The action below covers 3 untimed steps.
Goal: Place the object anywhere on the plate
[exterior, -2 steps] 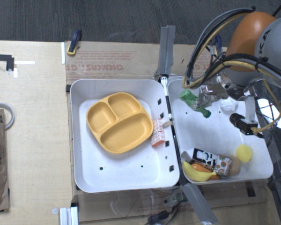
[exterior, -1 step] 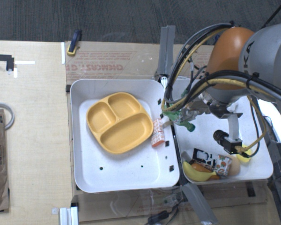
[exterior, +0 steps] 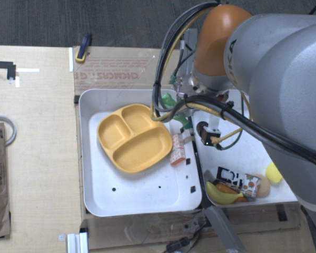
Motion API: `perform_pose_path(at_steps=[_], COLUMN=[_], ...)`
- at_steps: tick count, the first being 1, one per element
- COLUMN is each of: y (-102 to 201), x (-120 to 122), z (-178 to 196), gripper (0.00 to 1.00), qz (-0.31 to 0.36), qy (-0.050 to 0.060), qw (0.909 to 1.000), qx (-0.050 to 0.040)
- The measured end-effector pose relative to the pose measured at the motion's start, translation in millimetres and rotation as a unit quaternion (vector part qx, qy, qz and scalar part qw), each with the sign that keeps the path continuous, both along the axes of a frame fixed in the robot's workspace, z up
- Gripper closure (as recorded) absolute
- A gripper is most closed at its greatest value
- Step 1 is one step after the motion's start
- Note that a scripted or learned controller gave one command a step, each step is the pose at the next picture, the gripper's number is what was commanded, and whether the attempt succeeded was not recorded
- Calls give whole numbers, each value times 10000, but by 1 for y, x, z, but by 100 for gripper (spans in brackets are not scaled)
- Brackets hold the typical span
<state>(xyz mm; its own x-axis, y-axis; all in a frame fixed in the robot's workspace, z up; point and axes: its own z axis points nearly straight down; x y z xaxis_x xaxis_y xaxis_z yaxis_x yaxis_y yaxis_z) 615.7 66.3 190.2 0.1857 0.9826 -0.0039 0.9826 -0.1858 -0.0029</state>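
Fingers of the gripper (exterior: 181, 115) are buried under the wrist and a tangle of black cables, so it cannot be told whether they are open, closed or gripping anything. The grey arm (exterior: 274, 73) with its orange band fills the right side of the view and comes down over the wall between the two bins. The left bin (exterior: 137, 194) holds a yellow three-compartment plate (exterior: 134, 138), lying flat in the bin's upper half with all three compartments bare. The right bin (exterior: 242, 152) carries a cluster at its near edge: a banana (exterior: 221, 192), a printed carton (exterior: 243, 184) touching it, and a small yellow rounded item (exterior: 274, 173) just beside the carton. A green object (exterior: 171, 101) shows in patches right at the gripper, above the plate's right rim; what it is cannot be made out. A small orange-and-white packet (exterior: 178, 151) lies on the left bin's floor, touching the plate's right edge but not on it.
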Motion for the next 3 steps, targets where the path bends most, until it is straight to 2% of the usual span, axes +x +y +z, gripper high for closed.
perform_pose_path(at_steps=[1, 2, 3], y=[86, 86, 85], x=[43, 43, 43], z=[10, 10, 18], gripper=[100, 0, 100], qz=[-753, -757, -749], qy=[-6, -7, 2], qw=[9972, 9971, 9972], qx=[-4, -6, -27])
